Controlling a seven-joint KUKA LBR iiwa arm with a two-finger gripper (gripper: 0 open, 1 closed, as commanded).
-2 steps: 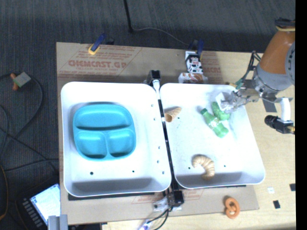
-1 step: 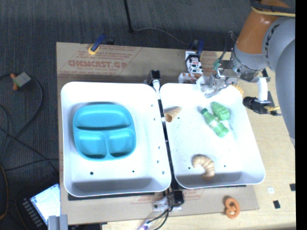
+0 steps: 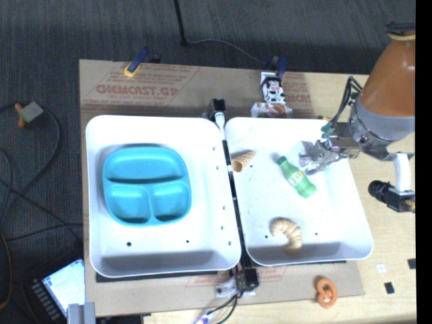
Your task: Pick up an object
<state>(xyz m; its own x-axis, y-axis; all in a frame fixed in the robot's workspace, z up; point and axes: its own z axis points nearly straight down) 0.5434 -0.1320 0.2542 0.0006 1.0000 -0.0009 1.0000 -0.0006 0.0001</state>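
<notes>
Camera view: gripper [image 3: 316,157] low over right bin [image 3: 351,201], just right of green bottle [image 3: 296,177], finger spread impossible to tell; croissant [image 3: 287,232] near front, shell [image 3: 242,158] at left wall; blue tray [image 3: 146,183] inside left bin [image 3: 94,181]; pretzel [image 3: 327,291] on bench [image 3: 391,275]

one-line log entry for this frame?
phase: approach | end effector: over right bin, just above green bottle, nothing seen held | also in right bin: croissant, cone piece | left bin: blue tray
</notes>
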